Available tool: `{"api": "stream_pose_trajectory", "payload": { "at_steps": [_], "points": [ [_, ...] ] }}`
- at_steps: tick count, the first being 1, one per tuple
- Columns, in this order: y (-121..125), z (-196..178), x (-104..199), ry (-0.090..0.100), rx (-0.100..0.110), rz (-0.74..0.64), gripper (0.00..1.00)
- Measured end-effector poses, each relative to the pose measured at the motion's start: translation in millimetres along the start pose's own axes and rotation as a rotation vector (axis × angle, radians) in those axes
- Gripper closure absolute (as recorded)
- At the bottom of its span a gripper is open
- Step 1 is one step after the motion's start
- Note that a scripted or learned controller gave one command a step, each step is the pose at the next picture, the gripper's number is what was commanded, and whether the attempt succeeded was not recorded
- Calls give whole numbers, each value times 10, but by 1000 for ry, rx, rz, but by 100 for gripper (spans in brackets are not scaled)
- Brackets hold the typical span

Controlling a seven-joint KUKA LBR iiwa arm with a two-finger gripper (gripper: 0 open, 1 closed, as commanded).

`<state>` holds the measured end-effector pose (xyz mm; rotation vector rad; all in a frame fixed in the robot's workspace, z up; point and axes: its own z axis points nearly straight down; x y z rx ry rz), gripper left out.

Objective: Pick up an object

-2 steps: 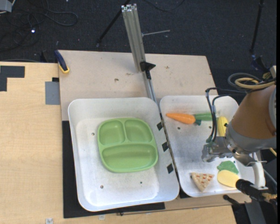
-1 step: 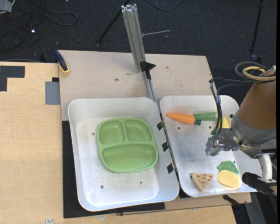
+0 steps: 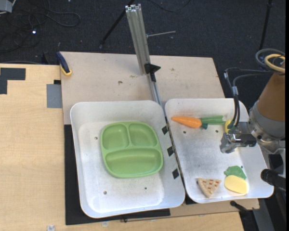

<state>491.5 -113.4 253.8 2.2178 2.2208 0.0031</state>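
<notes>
At the right bin's [image 3: 183, 184] near edge lie a pizza slice [image 3: 208, 186] and, just beside it, a yellow fruit [image 3: 236, 184] with a green leaf. The green plate [image 3: 131, 148] sits in the left bin [image 3: 86, 129]. Farther back, the gripper [image 3: 227, 146] hangs low over the right bin; its tips blur together, so I cannot tell their spread. Beyond lies the carrot [image 3: 192, 121], well apart from the gripper.

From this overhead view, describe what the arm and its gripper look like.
The arm enters from the right: a grey rounded link topped by an orange-brown band. A black cable loops along its side, and a yellow-ringed coil sits above it. The gripper is small, shiny metal with a yellow mark near its base.
</notes>
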Motion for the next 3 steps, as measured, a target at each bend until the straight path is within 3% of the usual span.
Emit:
{"api": "stream_pose_trajectory", "payload": {
  "at_steps": [2, 3],
  "points": [
    [168, 108, 1114, 2, 8, -3, 100],
    [113, 117, 1723, 2, 8, -5, 100]
  ]
}}
